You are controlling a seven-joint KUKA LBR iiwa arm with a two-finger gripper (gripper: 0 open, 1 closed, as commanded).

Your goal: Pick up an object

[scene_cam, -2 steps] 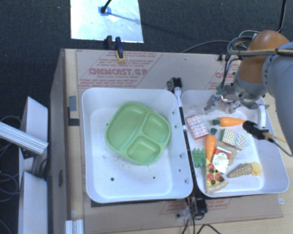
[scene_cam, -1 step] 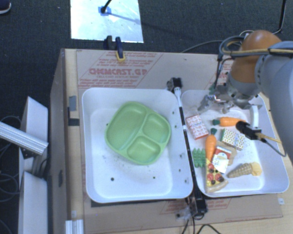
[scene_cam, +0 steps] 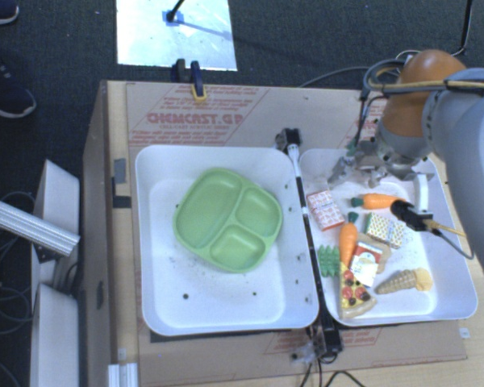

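Note:
My gripper (scene_cam: pixel 344 170) hangs over the far left part of the right bin (scene_cam: pixel 452 305), below the arm's orange band. Nothing shows in it. Just in front of it lie a red-and-white checkered box (scene_cam: pixel 325 210) and an orange carrot (scene_cam: pixel 379 201) with a green end. Further forward are a second carrot (scene_cam: pixel 348 244), a green toy piece (scene_cam: pixel 329 260), a pale checkered block (scene_cam: pixel 385 230), a small red-and-white pack (scene_cam: pixel 367 263), a pizza slice (scene_cam: pixel 355 293) and an ice cream cone (scene_cam: pixel 403 280).
The left bin (scene_cam: pixel 169 297) holds a green divided plate (scene_cam: pixel 228 218) near its middle. A black clamp (scene_cam: pixel 289 140) sits on the ridge between the bins. The bench's cardboard top (scene_cam: pixel 194 115) lies behind the bins.

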